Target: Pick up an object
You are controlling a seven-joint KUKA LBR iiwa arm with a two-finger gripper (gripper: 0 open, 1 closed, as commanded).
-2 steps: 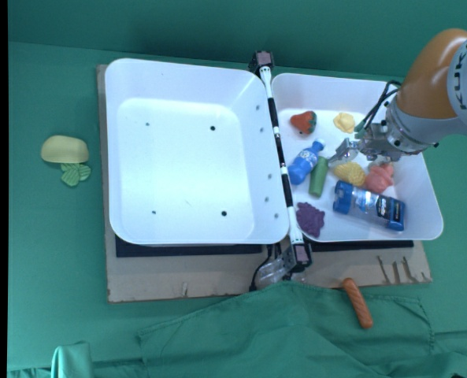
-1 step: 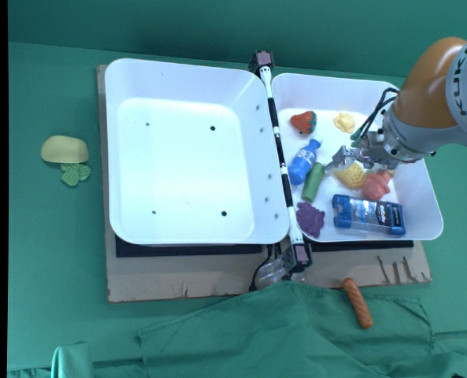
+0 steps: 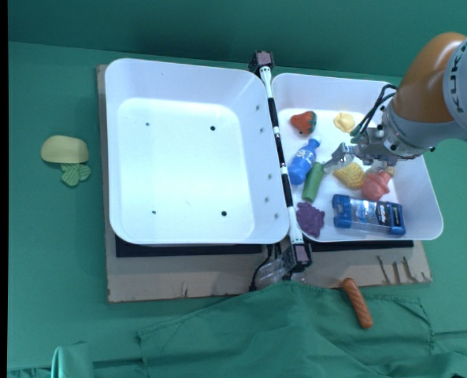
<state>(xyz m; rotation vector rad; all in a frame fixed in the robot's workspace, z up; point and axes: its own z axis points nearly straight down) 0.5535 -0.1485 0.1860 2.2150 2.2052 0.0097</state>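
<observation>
Camera view, hand (image 3: 345,157) over right bin (image 3: 422,203), grip state unclear, yellow toy (image 3: 350,175) beside, possibly corn, blue bottle (image 3: 301,162) near.

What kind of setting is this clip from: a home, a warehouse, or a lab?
Most likely a robotics lab set up for grasping trials. A robot arm reaches over two white bins, small toys such as a blue bottle lie in the right one, and green cloth covers the bench.

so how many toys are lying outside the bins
2 that I can see: a yellow and green toy on the cloth left of the left bin, and an orange carrot-like toy on the cloth in front of the right bin. Cloth folds may hide more.
</observation>
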